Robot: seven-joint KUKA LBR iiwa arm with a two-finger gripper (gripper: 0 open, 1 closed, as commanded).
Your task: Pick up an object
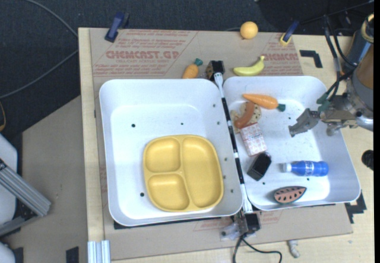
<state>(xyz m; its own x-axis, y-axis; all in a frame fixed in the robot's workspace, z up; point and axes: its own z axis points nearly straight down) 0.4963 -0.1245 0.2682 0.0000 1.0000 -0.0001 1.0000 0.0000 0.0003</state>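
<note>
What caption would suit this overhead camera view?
Robot arm reaching over the right bin of toy food, beside a yellow divided plate in the left bin.

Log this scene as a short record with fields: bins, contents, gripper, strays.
left bin: yellow divided plate
right bin: carrot, blue bottle, black block, watermelon slice, small packet
gripper: above right bin, nothing seen between fingers
outside bins: banana, orange ball

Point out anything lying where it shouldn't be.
Three toy foods lie outside the bins on the bench board behind them: a banana, a small carrot and an orange ball. The yellow divided plate sits flat in the left bin.
</note>
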